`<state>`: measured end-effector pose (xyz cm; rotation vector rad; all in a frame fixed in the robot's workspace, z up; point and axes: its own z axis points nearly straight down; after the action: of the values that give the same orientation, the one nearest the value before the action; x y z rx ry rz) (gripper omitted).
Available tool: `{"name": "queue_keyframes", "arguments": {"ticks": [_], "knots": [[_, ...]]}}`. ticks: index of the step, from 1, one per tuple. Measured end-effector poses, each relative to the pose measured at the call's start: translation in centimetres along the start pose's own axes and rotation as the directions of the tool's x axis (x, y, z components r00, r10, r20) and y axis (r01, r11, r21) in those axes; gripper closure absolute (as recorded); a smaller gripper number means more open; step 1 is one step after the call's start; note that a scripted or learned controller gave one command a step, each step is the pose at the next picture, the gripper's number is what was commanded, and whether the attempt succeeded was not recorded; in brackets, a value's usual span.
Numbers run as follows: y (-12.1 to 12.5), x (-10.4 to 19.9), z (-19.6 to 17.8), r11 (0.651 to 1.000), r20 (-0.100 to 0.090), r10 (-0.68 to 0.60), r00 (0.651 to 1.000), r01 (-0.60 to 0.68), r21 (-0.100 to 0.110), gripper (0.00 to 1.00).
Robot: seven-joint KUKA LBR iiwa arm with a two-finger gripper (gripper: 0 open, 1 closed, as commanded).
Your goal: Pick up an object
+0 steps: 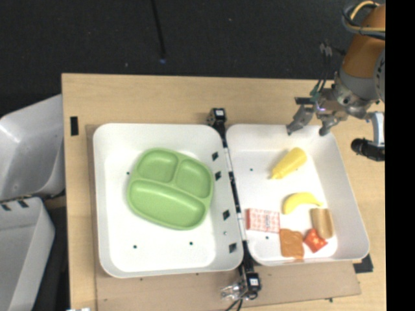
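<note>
Fingers spread wide and empty, the gripper [310, 126] hovers over the right bin's [347, 193] far rim, approach under way. Nearest target, the yellow corn piece [288, 163], lies just below; next comes a descent straddling it.

One camera sits up high and looks down at a slant on the wooden bench [194, 99]. It is far enough back to see both white bins, the left bin [110, 193] and the right bin [343, 193], side by side. The arm [363, 50] comes in from the right, at the top corner.
</note>
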<state>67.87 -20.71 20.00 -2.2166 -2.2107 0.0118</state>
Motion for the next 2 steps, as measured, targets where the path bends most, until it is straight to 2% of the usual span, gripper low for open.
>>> {"name": "queue_keyframes", "arguments": {"ticks": [1,2], "knots": [[0.3,0.0,-1.1,1.000,0.004,-0.004,1.000,0.004,-0.015,0.00],[0.9,0.1,5.0,1.000,0.005,-0.006,1.000,0.006,-0.010,0.00]]}}
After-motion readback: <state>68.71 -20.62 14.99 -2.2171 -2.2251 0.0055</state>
